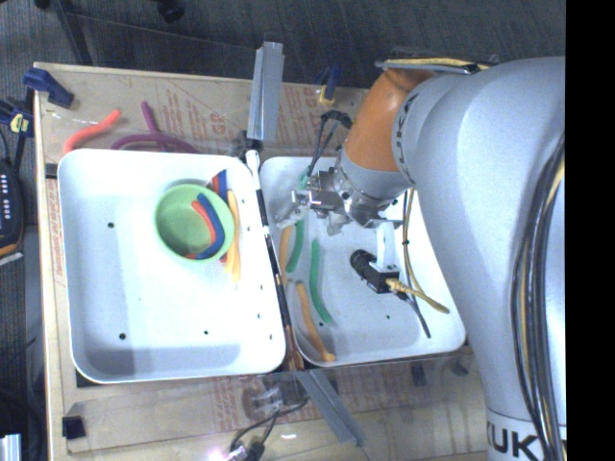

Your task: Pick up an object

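Arm (480,190) reaches in from the right, over the right bin (444,332). Gripper (317,203) sits low in that bin's upper left part, near the wall next to the left bin (96,349). Released or clenched: can't tell from this angle.

Right bin, loose things, all flat on the floor:
- Green strip (297,243) just below the gripper, running up-down, top end close to the gripper. Touching or not: can't tell.
- Second green strip (320,296) lower, toward mid bin, apart from the gripper.
- Orange strip (285,248) along the left wall, just beside the first green strip.
- Second orange strip (309,323) toward the lower left corner, beside the second green strip.

Left bin:
- Green bowl (183,227) upright, upper middle of the bin.
- Red strip (207,214) curved inside the bowl.
- Blue strip (220,184) at the bowl's upper right rim.
- Yellow-orange strip (233,248) at the bowl's right edge, running down past the rim.

Bench (192,89), above the left bin: red stick (91,133) and purple tube (154,142), near each other, outside both bins. Blue clamp (46,84) at the bench's upper left corner.
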Controlling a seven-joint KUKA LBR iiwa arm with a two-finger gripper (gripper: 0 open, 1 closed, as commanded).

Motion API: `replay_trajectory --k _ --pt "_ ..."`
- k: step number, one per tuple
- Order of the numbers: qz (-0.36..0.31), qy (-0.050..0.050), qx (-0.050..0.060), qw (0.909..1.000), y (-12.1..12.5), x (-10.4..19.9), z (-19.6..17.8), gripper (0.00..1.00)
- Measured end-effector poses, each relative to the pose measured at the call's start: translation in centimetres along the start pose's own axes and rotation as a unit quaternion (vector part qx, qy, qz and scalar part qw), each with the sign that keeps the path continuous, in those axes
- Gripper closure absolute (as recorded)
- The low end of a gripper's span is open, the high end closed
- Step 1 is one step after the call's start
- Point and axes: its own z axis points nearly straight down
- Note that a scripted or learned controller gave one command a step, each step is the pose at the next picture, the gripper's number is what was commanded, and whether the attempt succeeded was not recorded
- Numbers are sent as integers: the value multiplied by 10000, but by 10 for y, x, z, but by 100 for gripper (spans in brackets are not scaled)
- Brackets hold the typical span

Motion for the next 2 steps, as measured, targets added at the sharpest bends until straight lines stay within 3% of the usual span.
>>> replay_trajectory --k 1,2 --pt "-270 -60 -67 9996 -13 3 32 0" --pt "-311 -16 -55 9995 -13 8 22 100"
